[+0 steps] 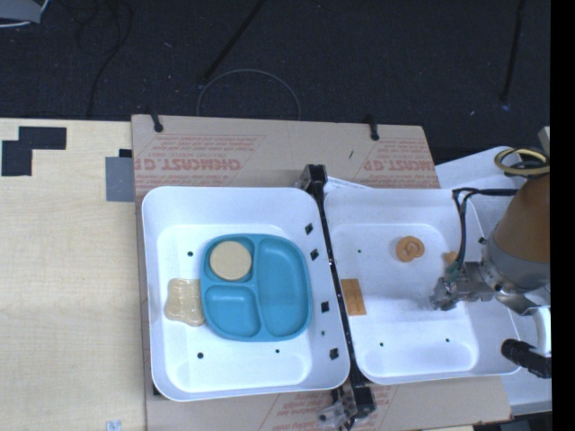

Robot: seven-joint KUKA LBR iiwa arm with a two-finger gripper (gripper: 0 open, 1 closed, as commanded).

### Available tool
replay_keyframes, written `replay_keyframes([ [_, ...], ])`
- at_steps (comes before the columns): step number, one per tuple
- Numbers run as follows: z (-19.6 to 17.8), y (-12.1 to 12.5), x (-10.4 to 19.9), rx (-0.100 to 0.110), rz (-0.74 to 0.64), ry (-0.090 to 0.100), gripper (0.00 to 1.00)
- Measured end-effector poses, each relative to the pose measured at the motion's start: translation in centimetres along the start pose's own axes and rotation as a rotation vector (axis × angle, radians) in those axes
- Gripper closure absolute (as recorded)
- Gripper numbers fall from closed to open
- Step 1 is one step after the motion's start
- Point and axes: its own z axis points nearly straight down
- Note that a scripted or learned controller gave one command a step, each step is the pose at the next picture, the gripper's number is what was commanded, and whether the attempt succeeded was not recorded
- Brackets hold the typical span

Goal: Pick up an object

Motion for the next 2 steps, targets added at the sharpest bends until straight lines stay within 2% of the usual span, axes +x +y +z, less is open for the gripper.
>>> replay_keyframes([
  [2,-8.7,0.3,0.8,-0.008,-0.006,-0.003,1.00],
])
